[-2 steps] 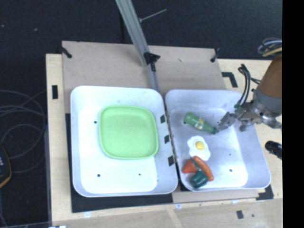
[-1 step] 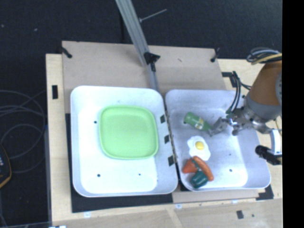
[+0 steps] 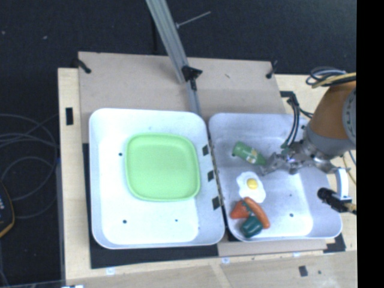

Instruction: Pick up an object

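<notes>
Two white bins side by side: left bin holds one light-green square plate; right bin holds the loose items. Counted in the right bin: one green bottle, one toy fried egg, one orange carrot-like piece, one red piece, one dark green piece. Taking the egg as landmark: bottle lies on its side just above it, long axis running upper-left to lower-right; which end is the cap is hard to make out. Carrot, red and dark green pieces are clustered just below the egg. Gripper sits to the upper right of the egg, just beside the bottle's right end; open or closed, I cannot tell.
</notes>
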Motion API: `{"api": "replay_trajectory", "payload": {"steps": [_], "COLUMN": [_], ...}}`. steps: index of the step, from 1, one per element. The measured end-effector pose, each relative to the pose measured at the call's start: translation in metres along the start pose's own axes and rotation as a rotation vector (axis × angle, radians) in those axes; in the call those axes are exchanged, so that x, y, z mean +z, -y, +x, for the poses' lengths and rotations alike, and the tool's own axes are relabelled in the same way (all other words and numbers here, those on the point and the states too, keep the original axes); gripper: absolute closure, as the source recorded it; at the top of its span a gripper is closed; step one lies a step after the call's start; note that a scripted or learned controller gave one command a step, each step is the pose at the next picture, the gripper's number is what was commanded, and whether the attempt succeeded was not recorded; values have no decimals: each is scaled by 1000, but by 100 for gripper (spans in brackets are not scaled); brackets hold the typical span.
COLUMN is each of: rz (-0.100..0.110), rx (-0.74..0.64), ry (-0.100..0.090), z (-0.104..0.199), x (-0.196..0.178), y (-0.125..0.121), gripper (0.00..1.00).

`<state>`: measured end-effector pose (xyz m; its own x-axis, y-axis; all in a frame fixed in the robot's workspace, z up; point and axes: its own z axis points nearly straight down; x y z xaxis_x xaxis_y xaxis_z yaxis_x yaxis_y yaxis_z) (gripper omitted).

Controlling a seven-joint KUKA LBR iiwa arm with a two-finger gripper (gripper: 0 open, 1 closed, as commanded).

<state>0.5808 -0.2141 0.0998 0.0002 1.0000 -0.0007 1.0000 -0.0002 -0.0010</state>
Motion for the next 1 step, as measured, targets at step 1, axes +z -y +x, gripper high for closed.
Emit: {"api": "replay_trajectory", "payload": {"steps": [1], "rz": [-4], "rx": [0], "ry": [0], "z": [-1], "x": [-12], "y": [-1], "gripper": [100]}}
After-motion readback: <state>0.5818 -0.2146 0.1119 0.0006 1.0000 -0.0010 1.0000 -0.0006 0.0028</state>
